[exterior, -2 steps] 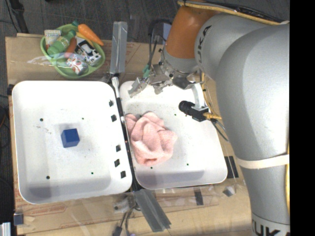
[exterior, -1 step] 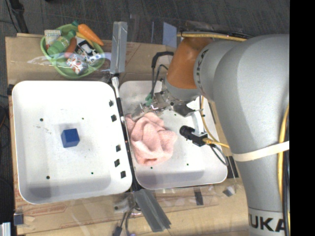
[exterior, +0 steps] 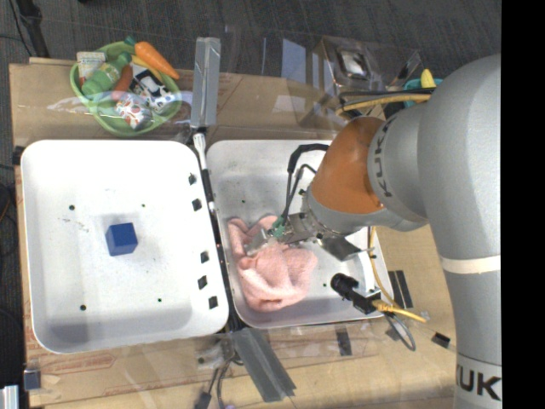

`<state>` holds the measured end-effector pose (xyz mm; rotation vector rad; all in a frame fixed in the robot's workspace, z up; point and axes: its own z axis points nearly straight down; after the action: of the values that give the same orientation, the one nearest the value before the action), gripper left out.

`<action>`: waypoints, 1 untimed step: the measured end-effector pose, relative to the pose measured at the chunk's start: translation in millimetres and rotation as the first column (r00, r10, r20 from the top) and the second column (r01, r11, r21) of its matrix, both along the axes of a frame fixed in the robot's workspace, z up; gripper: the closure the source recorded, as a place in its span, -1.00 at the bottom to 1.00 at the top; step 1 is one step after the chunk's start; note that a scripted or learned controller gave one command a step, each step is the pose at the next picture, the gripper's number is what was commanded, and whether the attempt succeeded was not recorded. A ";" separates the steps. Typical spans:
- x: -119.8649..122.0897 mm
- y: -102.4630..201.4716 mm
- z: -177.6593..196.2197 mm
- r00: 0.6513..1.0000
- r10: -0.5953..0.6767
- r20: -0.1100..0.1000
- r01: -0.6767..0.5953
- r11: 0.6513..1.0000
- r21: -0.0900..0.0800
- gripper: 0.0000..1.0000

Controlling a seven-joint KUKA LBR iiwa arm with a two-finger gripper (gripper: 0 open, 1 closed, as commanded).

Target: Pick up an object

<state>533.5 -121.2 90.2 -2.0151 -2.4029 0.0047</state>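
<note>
Two shallow white bins side by side on a cardboard-covered bench [exterior: 281, 92] over dark carpet: left bin [exterior: 51, 228] with a blue cube [exterior: 122, 238], right bin [exterior: 247, 160] with a pink cloth [exterior: 272, 275] near its front. Gripper [exterior: 285, 228] low over the cloth's upper edge, jaw state impossible to tell. Green bowl of toys [exterior: 128, 88] at the bench's far left corner.
</note>
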 end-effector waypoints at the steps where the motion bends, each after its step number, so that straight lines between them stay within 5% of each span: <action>1: 33.8 7.7 -0.1 0.995 -0.098 0.001 0.098 0.995 -0.002 -1.00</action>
<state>567.3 -113.5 90.1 -2.1314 -2.3030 0.0049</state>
